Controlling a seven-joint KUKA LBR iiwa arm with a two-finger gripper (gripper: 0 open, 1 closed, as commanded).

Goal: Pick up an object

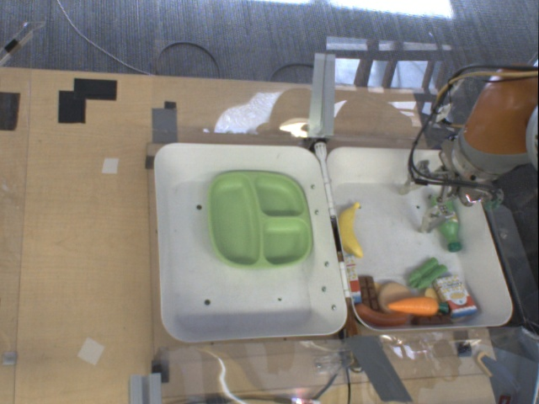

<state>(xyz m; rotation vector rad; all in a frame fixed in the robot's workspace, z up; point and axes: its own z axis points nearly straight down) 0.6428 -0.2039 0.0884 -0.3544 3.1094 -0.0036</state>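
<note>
Camera view, worktop (76, 251): light wood surface carrying two shallow white bins side by side, with black patches near its far left corner
Left bin (181, 310): holds one green divided plate (258, 218), lying flat near the bin's middle, three compartments facing up
Right bin (383, 183): holds all the loose items; a grey rail separates it from the left bin
Banana (349, 230): yellow, lies lengthwise just beside the rail at the bin's left side, apart from the other items
Green bottle (452, 232): lies at the bin's right side, directly under the tool and apparently touching it
Green pods (426, 272): two or three short green pieces, near the middle right, just above the carton
Carton (456, 297): small box with red and white print, in the near right corner
Carrot (413, 306): orange, lies crosswise along the near edge, touching a brown sausage-shaped piece (383, 317) below it
Round tan item (392, 292): sits just behind the carrot; identity unclear
Dark bar (367, 289): near the rail at the near left corner of the same bin
Arm (501, 124): orange band visible, enters from the right above the right bin's far right corner
Tool (440, 215): lowered over the green bottle; whether it is spread or pressed together, cannot tell; no item seen lifted
</note>
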